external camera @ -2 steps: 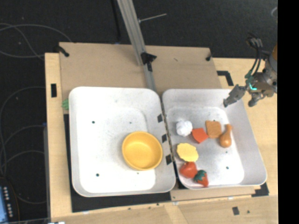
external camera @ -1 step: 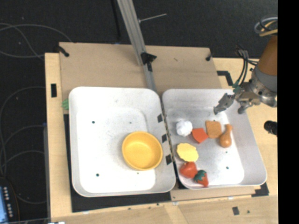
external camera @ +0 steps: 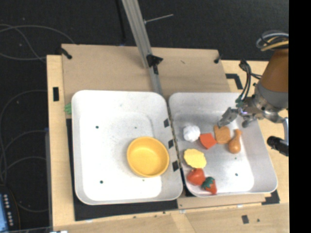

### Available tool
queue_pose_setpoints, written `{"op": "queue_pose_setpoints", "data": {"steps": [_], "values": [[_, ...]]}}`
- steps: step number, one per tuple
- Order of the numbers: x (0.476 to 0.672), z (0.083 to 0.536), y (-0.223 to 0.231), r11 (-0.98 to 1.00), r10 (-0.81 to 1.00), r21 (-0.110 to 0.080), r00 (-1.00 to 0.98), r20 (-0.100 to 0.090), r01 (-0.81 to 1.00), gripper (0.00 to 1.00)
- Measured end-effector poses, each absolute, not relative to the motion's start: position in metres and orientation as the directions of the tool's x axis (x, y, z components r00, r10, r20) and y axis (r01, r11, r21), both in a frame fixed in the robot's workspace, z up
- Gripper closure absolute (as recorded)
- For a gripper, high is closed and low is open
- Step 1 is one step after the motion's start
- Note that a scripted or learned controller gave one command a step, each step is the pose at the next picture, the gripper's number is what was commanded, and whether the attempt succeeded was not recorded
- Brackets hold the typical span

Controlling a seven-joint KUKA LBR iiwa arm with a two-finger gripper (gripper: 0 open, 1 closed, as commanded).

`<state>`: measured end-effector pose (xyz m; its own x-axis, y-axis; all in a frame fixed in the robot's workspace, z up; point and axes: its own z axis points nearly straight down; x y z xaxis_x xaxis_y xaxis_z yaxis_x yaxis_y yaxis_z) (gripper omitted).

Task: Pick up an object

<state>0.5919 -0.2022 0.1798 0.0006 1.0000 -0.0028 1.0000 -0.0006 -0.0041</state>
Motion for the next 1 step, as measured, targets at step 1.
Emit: {"op": "queue_pose_setpoints", "data": {"steps": [1], "values": [[0.5884, 0.1223, -0.2057, -0.002, 1.0, 0.003, 0.002, -0.003, 1.0, 0.0]]}}
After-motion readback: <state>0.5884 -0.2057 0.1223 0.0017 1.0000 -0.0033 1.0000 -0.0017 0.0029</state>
